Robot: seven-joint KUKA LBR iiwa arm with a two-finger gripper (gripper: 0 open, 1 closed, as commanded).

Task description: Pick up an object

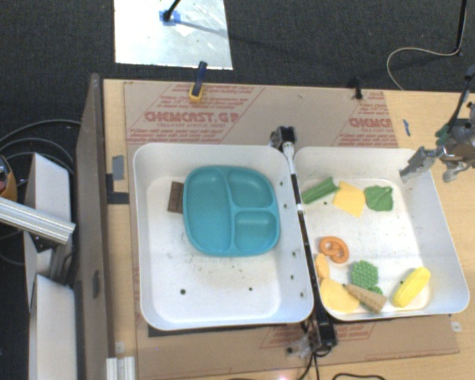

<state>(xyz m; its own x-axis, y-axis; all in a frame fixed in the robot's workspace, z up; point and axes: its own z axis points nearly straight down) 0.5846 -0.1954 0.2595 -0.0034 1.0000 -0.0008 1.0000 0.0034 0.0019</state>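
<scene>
Cardboard-lined bench [245, 109], teal plate [231, 210], toy foods [350, 199].

Right bin [439, 236] holds loose toy food items, all lying flat on its floor. Far row, left to right: green pod [320, 189], yellow wedge [349, 200], green leaf [379, 198], the first two touching. Centre: orange pretzel [334, 248]. Near row: green bumpy piece [364, 274], pale yellow piece [335, 294] with a tan cone [366, 298] overlapping it, yellow corn [411, 286] at right, tilted.
</scene>
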